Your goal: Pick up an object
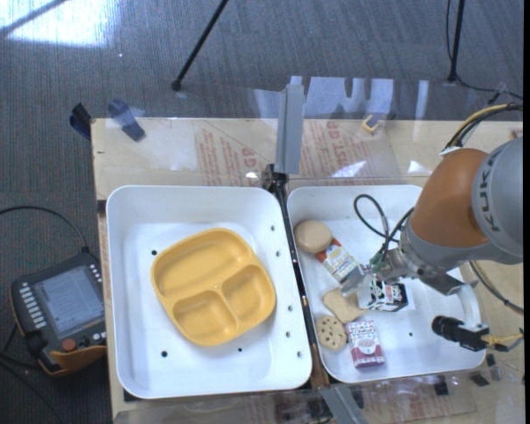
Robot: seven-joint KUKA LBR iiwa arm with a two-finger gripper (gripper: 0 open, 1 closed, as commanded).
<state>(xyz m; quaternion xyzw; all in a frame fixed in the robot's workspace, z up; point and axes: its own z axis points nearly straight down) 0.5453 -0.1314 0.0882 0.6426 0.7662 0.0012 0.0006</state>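
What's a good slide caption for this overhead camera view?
Robot arm reaching into the right bin of snacks, beside a yellow divided plate in the left bin.

Fixed camera above bench (slanted downward); both bins framed.

My arm: grey casing, orange band.
I read dark letters "KU" on the grey shell beside the rounded orange band; black cables loop by the wrist; yellow and black cables trail behind.
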